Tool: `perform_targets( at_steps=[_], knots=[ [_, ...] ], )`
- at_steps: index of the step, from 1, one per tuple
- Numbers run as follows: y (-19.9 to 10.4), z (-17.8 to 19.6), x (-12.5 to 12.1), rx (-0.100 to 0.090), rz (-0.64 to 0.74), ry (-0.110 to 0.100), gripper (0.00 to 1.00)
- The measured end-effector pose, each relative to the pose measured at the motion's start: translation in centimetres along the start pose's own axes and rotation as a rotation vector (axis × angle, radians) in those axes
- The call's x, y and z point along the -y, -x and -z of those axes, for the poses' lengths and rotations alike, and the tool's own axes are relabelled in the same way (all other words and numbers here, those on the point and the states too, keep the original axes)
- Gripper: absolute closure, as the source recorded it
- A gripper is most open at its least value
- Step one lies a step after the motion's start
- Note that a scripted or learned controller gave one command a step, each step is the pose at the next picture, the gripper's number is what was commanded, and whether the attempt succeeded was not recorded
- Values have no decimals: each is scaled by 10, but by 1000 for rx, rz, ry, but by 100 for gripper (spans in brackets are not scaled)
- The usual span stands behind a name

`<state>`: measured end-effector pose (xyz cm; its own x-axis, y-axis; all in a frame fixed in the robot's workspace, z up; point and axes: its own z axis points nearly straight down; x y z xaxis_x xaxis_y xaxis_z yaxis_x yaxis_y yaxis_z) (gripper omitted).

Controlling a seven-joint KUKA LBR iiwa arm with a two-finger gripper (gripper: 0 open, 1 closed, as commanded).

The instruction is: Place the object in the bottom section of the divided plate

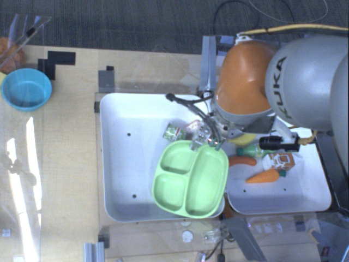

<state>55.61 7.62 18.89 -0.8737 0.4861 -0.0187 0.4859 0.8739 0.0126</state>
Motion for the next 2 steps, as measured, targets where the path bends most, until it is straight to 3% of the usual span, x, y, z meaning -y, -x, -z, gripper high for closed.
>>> perform_targets(
  at_steps=[1,2],
  knots=[
    [-65,-96,-16,-1,-109,7,100],
    [-24,43,-18,-11,208,-4,100]
  ],
)
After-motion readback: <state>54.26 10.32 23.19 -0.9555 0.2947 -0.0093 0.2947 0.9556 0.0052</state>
